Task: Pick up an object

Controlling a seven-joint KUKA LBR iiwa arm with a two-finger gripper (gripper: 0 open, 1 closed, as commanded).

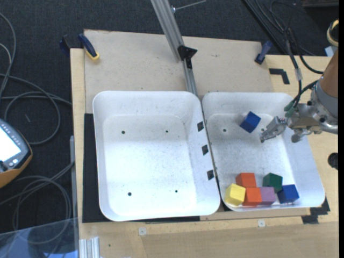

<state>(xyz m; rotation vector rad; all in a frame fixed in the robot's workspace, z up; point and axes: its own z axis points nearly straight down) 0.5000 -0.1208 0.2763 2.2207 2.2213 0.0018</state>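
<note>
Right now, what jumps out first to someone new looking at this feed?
The cluster of coloured cubes packed into the near corner of the right bin. Next, a lone blue cube toward that bin's far side, with the gripper just to its right, not holding it.

Both bins, left bin and right bin, appear to be white moulded plastic with a slight sheen, their floors peppered with fine dark specks. The bench top is pale, matt wooden board. A slanted post at upper centre looks like bare brushed metal. The cubes at lower right, among them a yellow cube and an orange cube, look matt and smooth-faced. The gripper at right shows dull grey metal. The surrounding floor reads as dark, rough carpet.
</note>
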